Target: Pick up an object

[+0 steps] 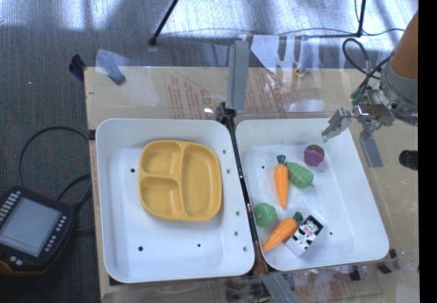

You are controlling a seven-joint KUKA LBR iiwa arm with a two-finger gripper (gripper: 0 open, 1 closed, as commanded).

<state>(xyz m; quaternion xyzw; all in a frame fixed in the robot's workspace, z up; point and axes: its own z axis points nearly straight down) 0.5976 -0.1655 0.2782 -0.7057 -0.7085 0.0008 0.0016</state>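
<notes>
The gripper hangs over the far right corner of the right bin, near the bin's right rim. Its two fingers stand apart, one pointing to the left over the bin and one lower on the right side, and nothing is between them. The grey arm comes in from the right edge, with a part of the orange band visible at the top right.

All the small objects lie in the right bin. A purple round piece, maybe a toy onion or beet, lies nearest to the gripper, toward the far side of the bin. Just beside it, a little closer to the centre, lies a green bumpy vegetable, which touches an upright carrot with its green top toward the far edge. Near the left wall of this bin sits a small green round object. A second carrot lies at a slant near the front edge, and its leafy end touches a small black and white carton.

The left bin carries a yellow divided plate with three compartments, placed near the centre and a little toward the far side.

Outside the bench, at the lower left corner of the view, a handheld control pendant lies on the floor with its cable.
</notes>
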